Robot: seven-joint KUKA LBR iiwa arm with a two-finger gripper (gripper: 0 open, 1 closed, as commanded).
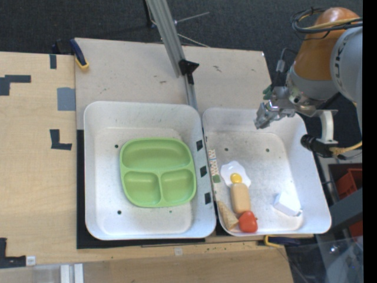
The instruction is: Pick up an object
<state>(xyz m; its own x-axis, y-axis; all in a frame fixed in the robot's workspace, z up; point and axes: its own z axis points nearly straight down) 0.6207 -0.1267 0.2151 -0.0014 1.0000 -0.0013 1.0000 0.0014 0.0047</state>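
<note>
The candidates for picking all lie in the right-hand shallow white plastic bin [306, 158], bunched toward its near edge. A tan, cylinder-shaped toy bread roll [240, 198] lies roughly in the near-left part of that bin, touching a flat white toy fried egg with a yellow yolk [235, 174] on its far side and a small round red toy tomato [248, 222] at its near end. A brown wedge-shaped piece [227, 214] rests against the bin's left wall beside them. A small pale white block [287, 206] sits apart, near the bin's near-right corner.

These look like light, rigid plastic play food, likely smooth and a bit slippery. The roll seems the best bet: take it across its short width at mid-length, where its sides run parallel. The tomato would probably roll out of a pinch, and the egg lies too flat to get under. The crowding means the neighbours may be nudged.

The grey end effector [263, 118] hangs over the far edge of the right bin, well apart from all the items, holding nothing; whether it is spread or closed cannot be told.

The left-hand white bin [94, 158] carries a light green three-compartment plastic plate [158, 171].
</note>
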